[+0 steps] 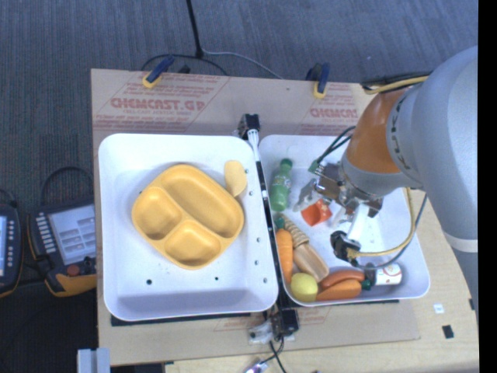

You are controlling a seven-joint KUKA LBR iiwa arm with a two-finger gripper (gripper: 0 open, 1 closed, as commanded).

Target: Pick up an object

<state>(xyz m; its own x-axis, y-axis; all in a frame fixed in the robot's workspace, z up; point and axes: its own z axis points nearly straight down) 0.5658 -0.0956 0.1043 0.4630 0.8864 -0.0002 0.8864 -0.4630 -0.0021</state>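
Observation:
My gripper (324, 199) hangs low over the middle of the right bin (415, 286), under the orange-banded wrist. A small red-orange object (314, 213) lies directly beneath it, partly hidden by the gripper's body. Whether it is touched or held cannot be made out. Left of the gripper lies a green bottle (279, 183). Along the bin's front are an orange carrot (285, 255), a wooden piece (305, 252), a yellow lemon (304, 287), a red-orange sausage-like item (340, 284) and a small bottle with a white label (386, 274).
The left bin (116, 286) holds a yellow divided plate (188, 214) and a pale yellow piece (235, 177) by its right wall. The grey arm (454, 146) covers the right bin's far right side. Cables (388, 243) loop beside the gripper.

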